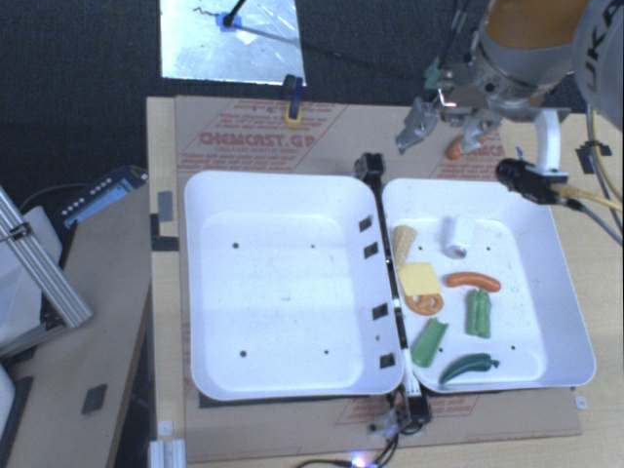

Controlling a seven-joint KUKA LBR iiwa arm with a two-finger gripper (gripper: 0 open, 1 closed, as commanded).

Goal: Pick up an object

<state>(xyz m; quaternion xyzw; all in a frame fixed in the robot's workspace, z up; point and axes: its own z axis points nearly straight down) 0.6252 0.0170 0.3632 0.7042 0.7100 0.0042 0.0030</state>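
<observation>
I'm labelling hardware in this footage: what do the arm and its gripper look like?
The arm is grey with an orange band above the wrist and part of a dark printed letter on its side. The gripper is grey metal with two fingers. Thin cables run along the wrist.

Below me: dark carpet floor, shiny metal sheet lying on it, cardboard-topped bench, aluminium rail leftward.
</observation>
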